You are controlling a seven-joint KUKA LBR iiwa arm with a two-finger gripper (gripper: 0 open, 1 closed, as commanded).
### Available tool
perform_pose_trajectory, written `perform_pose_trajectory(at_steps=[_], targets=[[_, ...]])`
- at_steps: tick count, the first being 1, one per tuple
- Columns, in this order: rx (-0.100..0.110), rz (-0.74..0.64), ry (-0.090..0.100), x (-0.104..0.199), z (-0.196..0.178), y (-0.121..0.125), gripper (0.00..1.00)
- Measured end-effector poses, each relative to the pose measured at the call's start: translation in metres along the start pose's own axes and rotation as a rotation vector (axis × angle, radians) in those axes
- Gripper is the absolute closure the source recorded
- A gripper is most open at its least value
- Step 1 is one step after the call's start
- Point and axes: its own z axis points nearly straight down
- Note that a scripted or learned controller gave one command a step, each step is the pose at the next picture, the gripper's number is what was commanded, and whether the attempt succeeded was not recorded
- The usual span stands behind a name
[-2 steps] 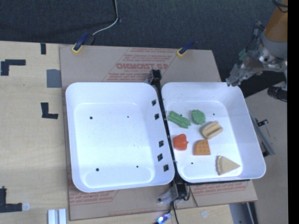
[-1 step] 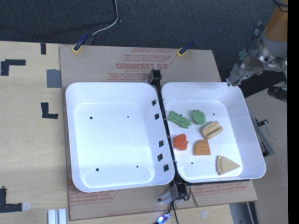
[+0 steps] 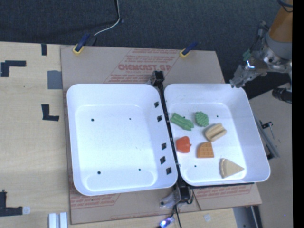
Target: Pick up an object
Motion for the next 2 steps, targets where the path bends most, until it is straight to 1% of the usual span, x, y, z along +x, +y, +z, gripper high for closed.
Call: perform_pose_trajectory(at_steps=[2], targets=[[0.0, 0.0, 0.0, 0.0, -0.001, 0.0, 1.0]])
